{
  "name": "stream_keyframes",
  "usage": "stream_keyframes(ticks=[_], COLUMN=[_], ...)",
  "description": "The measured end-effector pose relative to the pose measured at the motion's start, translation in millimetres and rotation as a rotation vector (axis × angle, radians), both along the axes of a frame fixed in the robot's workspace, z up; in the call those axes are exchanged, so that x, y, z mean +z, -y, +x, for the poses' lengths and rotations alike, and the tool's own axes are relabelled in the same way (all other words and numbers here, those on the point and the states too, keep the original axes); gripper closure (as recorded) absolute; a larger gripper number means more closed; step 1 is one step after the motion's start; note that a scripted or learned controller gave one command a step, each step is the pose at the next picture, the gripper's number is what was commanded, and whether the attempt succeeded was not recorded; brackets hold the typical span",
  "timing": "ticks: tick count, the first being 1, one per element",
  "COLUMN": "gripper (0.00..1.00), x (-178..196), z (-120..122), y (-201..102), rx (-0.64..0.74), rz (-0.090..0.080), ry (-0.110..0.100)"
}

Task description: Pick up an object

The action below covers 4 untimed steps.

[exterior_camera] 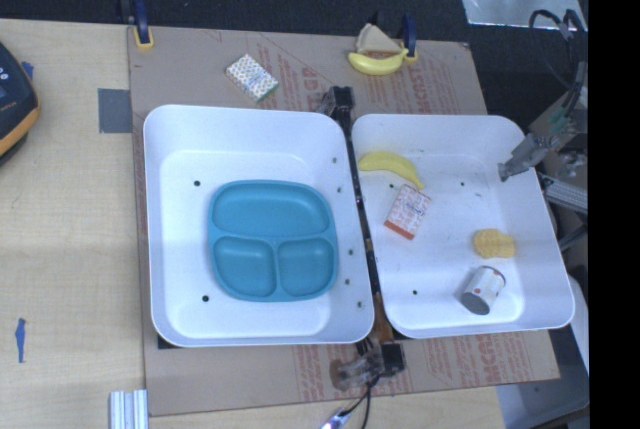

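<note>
The right bin (440, 317) holds a yellow banana (391, 167) near its left wall and a small red-and-white packet (407, 212) just below it. A lumpy yellow object (493, 243) lies at the right, and a grey tin can (482, 290) lies on its side near the front. My gripper (518, 160) hangs at the bin's right rim, above and to the right of these objects and apart from all of them. Nothing is seen in its grasp.
The left bin (170, 152) holds a blue divided plate (272, 239). Behind the bins, on the cardboard, lie a second banana with a wedge-shaped item (378, 57) and a patterned packet (251, 76). A dark device (12, 97) sits at the far left.
</note>
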State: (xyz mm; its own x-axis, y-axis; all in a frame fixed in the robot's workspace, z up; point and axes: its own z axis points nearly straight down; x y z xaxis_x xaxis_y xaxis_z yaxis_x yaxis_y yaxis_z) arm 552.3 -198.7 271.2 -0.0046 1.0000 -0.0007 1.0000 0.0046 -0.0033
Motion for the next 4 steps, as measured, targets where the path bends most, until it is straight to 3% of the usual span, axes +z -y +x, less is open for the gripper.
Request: stream_keyframes(ticks=[1, 2, 3, 4], gripper=[0.00, 0.00, 0.00, 1.00], x=[-131.1, -180.0, -179.8, -169.7], z=[6.2, 44.7, 9.9, 9.9], y=[-77.9, -97.8, -101.0, -100.1], rx=[0.002, 0.002, 0.001, 0.003], rz=[0.001, -0.001, 0.000, -0.001], ry=[-0.003, 0.000, -0.001, -0.003])
